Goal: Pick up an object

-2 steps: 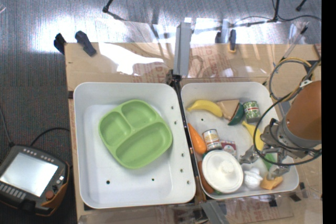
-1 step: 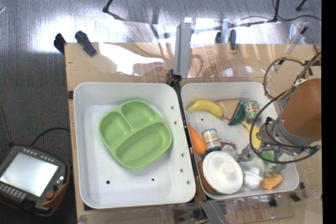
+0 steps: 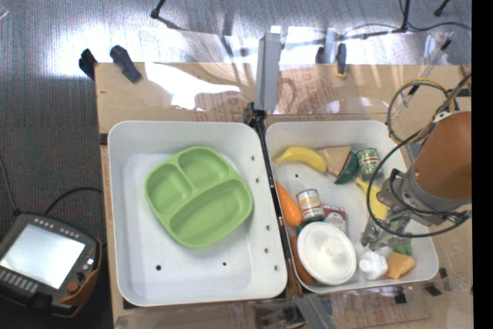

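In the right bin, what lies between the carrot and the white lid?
In the camera view, a small can and a red packet lie between the carrot and the upper edge of the white lid.

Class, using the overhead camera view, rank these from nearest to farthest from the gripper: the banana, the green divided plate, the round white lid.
Measured from the gripper:
1. Round white lid, just beside it in the right bin.
2. Banana, at that bin's far side.
3. Green divided plate, in the left bin.
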{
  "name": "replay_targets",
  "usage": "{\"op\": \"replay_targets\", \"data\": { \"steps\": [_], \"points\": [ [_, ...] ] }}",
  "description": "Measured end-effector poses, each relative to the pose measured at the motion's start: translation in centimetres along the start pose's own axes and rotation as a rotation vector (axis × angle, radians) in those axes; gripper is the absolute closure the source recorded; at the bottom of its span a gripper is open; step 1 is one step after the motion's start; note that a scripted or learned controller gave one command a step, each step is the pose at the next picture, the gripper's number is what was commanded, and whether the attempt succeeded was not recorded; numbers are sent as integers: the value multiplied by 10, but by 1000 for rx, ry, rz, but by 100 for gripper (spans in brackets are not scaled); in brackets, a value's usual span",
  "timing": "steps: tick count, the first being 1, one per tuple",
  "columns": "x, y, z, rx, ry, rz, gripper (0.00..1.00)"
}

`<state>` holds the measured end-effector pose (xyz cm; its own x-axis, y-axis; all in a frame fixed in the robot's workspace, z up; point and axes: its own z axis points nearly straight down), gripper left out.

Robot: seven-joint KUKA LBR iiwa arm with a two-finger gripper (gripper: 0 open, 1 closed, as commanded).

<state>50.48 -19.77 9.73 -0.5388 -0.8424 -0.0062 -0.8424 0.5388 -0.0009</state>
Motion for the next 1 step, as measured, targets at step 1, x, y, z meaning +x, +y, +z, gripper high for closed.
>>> {"op": "replay_targets", "data": {
  "steps": [1],
  "points": [
    [-50, -89, -44, 3, -1, -80, 100]
  ]
}}
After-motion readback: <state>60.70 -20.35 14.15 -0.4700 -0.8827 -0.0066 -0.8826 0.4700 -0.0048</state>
